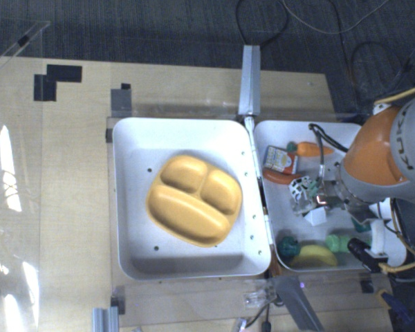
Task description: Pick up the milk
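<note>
Camera view: hand (317,200) low over milk (303,187) in right bin (301,131).

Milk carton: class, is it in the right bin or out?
In: the milk carton lies inside the right bin, near its left wall.

From my station I see two bins side by side on the surface (69,206): the left bin (135,254) holds a bread loaf (195,199) near its middle, alone. In the right bin (280,133), a small carton (279,159) lies at the far left corner with a carrot (306,149) just right of it, and a spotted milk carton (302,187) sits nearer, about mid-bin. Along the near wall lie a banana (314,256) and a leafy vegetable (288,245) at its left end, while the arm (377,154) reaches in from the right, above the milk carton's right side.
</note>
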Controlling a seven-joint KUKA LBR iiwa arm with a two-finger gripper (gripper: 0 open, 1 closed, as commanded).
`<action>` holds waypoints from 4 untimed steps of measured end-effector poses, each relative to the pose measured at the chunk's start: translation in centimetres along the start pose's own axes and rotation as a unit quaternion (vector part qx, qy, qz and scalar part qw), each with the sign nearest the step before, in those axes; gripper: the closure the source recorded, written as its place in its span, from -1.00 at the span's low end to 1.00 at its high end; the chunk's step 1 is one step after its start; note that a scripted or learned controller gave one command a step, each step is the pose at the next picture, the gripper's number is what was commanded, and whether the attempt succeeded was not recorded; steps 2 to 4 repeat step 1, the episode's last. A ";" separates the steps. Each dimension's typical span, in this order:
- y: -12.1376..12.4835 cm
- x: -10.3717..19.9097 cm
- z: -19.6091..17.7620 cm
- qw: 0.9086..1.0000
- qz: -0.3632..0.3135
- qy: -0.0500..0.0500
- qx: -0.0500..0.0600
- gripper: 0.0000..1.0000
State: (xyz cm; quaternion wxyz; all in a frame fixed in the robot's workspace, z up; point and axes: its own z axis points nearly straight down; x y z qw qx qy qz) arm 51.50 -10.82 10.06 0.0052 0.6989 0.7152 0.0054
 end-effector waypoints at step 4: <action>2.2 4.9 -12.0 0.999 0.049 -0.001 0.005 1.00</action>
